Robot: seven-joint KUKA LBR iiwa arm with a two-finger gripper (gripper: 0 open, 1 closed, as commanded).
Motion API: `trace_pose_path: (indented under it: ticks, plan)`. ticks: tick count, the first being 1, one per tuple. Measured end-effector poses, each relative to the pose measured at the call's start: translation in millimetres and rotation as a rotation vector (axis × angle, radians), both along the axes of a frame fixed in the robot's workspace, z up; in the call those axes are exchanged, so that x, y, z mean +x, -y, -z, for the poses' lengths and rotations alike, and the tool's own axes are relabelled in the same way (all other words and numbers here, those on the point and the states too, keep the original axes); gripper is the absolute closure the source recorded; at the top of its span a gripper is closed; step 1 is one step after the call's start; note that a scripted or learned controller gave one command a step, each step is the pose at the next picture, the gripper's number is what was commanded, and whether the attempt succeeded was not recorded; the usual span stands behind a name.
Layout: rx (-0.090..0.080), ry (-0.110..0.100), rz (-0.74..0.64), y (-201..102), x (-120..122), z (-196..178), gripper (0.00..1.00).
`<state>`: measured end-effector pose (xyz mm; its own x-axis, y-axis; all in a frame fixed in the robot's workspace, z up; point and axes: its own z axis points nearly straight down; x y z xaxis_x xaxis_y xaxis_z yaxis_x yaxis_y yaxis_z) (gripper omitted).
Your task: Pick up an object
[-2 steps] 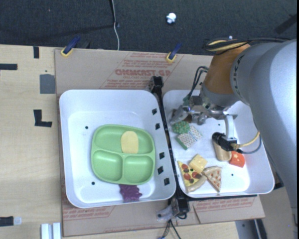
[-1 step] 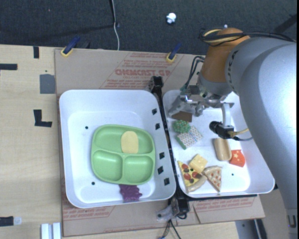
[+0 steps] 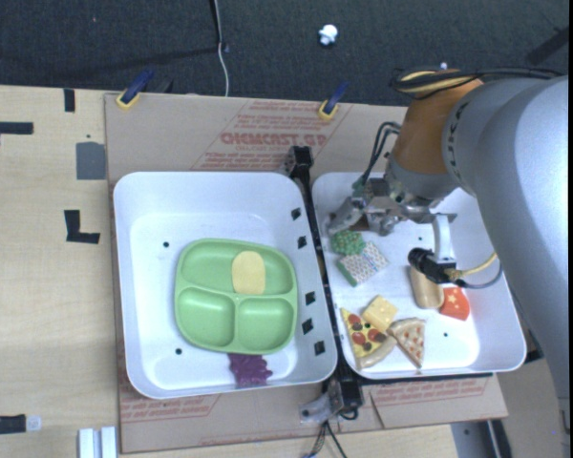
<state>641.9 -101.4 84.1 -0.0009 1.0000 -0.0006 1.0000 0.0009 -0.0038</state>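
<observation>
place: robot lab | signs: clamped cardboard, bins, cables
</observation>
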Motion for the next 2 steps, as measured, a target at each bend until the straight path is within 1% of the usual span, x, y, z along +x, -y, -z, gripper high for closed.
trace_pose_path:
  ticks: [1,2]
  plan:
    - [-0.001,0.002,-0.002,-8.0,19.5,-0.1,0.00]
    - [0.001,0.001,-0.001,-8.3,18.9,-9.6,1.00]
